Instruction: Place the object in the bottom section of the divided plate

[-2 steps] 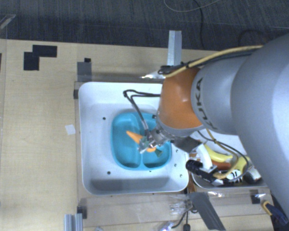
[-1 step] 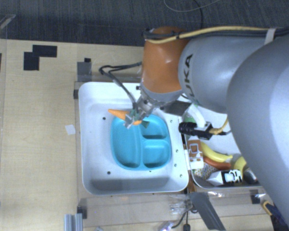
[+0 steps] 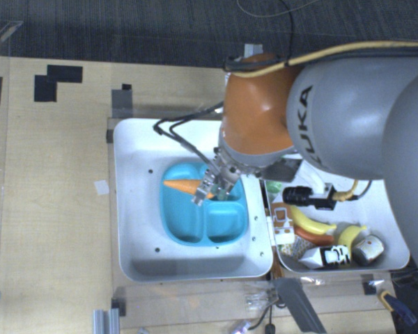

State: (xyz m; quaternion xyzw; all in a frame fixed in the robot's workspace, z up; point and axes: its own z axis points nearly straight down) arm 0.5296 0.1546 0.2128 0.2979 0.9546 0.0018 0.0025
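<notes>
White "KUKA" lettering (image 3: pixel 301 120) marks the arm; gripper (image 3: pixel 210 191) clamps an orange carrot (image 3: pixel 182 185).

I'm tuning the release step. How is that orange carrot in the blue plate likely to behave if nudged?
The carrot looks tapered and rounded, so it would probably roll in an arc. It appears a stiff, light toy that likely holds its shape. It lies in the divided plate, whose raised rim should stop it.

I see the wooden bench (image 3: pixel 49 186) carrying two white bins side by side: the left bin (image 3: pixel 136 214) near its middle, the right bin (image 3: pixel 397 256) toward its right edge.
</notes>
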